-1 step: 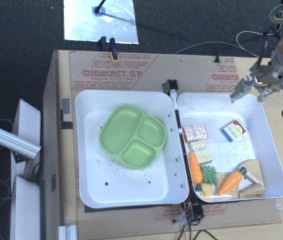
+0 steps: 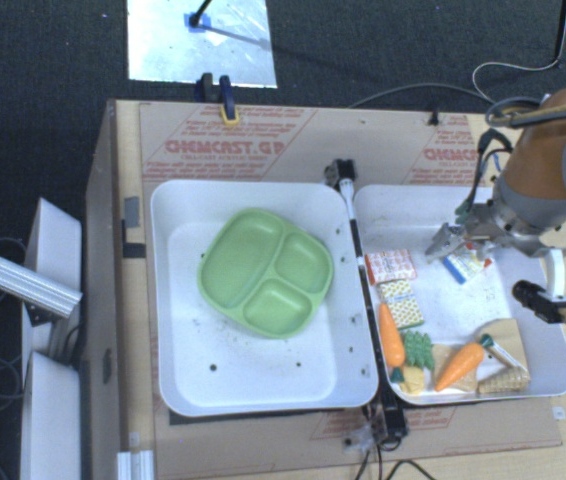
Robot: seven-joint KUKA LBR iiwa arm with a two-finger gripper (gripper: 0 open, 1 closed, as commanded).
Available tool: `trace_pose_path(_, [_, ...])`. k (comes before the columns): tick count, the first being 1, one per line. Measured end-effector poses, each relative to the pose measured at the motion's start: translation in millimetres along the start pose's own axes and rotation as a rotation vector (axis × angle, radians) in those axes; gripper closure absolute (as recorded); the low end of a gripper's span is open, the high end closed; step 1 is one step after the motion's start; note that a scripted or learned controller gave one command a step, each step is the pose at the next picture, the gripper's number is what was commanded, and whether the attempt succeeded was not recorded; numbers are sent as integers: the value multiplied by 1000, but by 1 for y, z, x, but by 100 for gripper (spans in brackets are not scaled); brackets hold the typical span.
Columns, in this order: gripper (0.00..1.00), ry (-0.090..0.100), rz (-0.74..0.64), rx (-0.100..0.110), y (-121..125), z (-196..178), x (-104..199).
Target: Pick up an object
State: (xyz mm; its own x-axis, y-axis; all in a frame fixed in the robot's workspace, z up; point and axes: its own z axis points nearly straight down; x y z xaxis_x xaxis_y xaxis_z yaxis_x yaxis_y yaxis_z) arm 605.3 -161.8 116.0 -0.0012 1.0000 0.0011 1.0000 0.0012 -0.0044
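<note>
Over right bin [image 2: 563,368], end effector [image 2: 460,240] near blue item [image 2: 456,268]; finger state unclear, possibly open.

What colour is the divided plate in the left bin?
Light green; the divided plate shows clearly in the camera view.

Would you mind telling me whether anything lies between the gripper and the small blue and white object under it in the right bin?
Nothing visible does: the gripper hangs just above the small blue and white object, on bare bin floor.
</note>
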Motion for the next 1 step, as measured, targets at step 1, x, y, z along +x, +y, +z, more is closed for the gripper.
trace_pose_path(1, [0,0,-4,-6,64,32,45])
